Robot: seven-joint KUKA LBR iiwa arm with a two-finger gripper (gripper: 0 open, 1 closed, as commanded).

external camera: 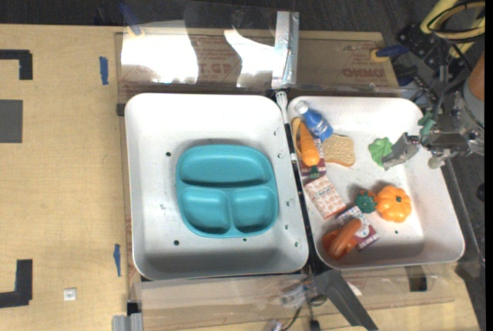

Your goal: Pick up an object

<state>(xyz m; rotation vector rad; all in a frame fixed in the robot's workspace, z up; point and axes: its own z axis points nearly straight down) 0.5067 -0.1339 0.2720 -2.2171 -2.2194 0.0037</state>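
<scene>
The right bin [439,245] holds several small things. A blue bottle [315,122] lies at its back left, beside an orange carrot-like piece [307,149] and a tan cracker [338,151]. A red and white packet [325,197] lies in the middle. An orange pumpkin [393,203] has a small green piece [364,203] to its left. A red piece [343,239] lies near the front. A green leafy toy [380,148] sits at the right. My gripper [420,154] hangs over the bin's right edge, open, its left finger just right of the green toy, holding nothing.
A teal divided plate [226,188] lies in the left bin [146,168]. A clear plastic sheet and cardboard [231,56] stand behind the bins. Yellow and black cables [451,2] hang at the upper right.
</scene>
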